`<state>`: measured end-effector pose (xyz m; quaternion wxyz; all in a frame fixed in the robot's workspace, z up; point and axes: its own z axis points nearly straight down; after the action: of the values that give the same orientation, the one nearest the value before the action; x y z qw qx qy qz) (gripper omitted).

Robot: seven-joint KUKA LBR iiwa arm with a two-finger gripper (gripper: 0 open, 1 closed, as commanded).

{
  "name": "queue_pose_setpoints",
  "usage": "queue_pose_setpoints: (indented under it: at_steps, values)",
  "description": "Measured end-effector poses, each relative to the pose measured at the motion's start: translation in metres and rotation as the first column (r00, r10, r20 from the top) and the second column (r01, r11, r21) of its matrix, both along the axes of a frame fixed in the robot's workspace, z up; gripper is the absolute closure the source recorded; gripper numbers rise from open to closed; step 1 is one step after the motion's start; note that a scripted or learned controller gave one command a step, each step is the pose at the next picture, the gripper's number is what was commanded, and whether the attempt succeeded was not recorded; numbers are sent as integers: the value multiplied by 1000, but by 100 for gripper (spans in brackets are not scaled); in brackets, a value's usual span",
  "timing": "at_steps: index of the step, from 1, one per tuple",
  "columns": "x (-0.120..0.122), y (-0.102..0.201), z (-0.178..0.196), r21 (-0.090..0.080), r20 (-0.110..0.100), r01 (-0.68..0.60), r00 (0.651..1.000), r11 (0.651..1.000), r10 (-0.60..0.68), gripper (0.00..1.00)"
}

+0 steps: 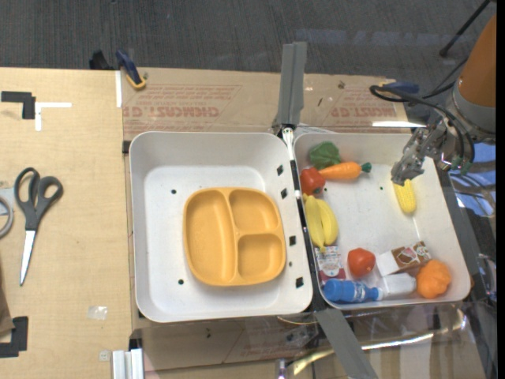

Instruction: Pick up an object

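Camera view — wooden bench [63, 290], scissors [33, 204] at left; tool [410, 168] above corn [405, 197], grip state unclear.

I count two white bins [142, 235] on my bench and one yellow divided plate [234, 235]. The toy food comes to one carrot [343, 170], two tomatoes [360, 260], one bunch of bananas [320, 221], one corn cob [405, 197] and one orange [433, 279]. Beyond that I see one blue bottle [347, 292] and one pair of scissors [33, 212].
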<state>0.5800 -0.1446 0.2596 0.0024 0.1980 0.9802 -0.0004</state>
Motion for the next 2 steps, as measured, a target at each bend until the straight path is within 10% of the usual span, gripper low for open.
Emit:
queue_pose_setpoints:
  at_steps: [1,2]
  values:
    - [22,31,-153,2,-4,72,997,997,-72,100]
    - [18,-27,66,0,-1,17,1000,1000,-17,100]
